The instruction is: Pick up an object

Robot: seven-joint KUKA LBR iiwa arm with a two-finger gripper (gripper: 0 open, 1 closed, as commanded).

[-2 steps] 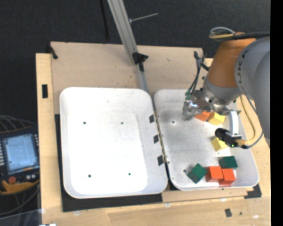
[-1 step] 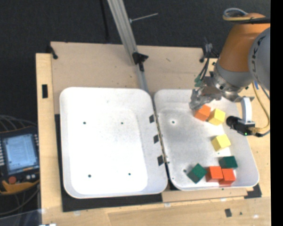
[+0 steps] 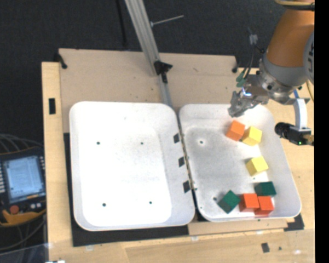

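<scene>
The right bin (image 3: 208, 158) holds several small blocks. An orange block (image 3: 235, 130) touches a yellow block (image 3: 252, 136) near the bin's far edge. Another yellow block (image 3: 257, 165) lies lower down. Along the near edge sit a green block (image 3: 228, 201), an orange block (image 3: 249, 201), a red-orange block (image 3: 265, 204) and a dark green block (image 3: 265, 189). My gripper (image 3: 238, 106) hangs over the far edge of the right bin, just above and left of the upper orange block, with nothing seen between its fingers.
The left bin (image 3: 126, 163) lies beside the right one, parted by black clips (image 3: 182, 160). A metal pole (image 3: 145, 32) slants up from the bench's back. A handheld control pad (image 3: 19, 179) sits off the bench at far left.
</scene>
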